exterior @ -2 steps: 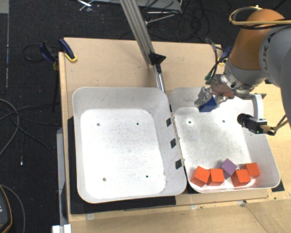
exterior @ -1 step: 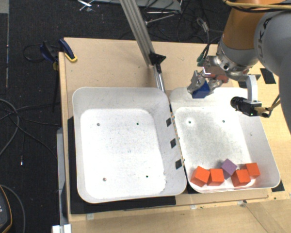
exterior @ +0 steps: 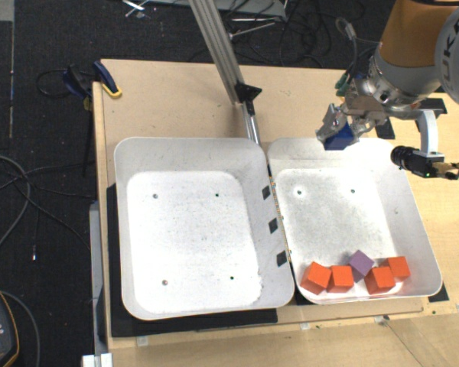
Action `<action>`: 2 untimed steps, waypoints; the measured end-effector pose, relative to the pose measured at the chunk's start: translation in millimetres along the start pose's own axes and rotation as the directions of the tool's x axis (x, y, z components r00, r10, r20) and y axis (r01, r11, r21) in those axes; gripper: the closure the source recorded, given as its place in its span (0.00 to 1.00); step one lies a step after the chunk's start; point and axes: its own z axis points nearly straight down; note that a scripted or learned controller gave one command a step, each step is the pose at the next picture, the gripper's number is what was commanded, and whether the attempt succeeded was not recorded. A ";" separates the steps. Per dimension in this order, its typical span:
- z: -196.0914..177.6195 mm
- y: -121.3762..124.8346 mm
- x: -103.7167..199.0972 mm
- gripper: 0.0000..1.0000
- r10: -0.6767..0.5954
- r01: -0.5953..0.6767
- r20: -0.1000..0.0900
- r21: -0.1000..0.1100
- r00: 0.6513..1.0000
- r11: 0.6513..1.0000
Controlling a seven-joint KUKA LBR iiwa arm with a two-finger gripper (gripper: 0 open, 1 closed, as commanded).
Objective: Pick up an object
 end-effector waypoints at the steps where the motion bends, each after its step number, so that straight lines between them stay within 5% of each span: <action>1: 57.9 0.3 42.0 1.00 -0.007 0.007 -0.003 0.011 1.000 1.000; 2: 17.4 13.8 147.5 1.00 -0.011 0.011 -0.005 0.001 1.000 1.000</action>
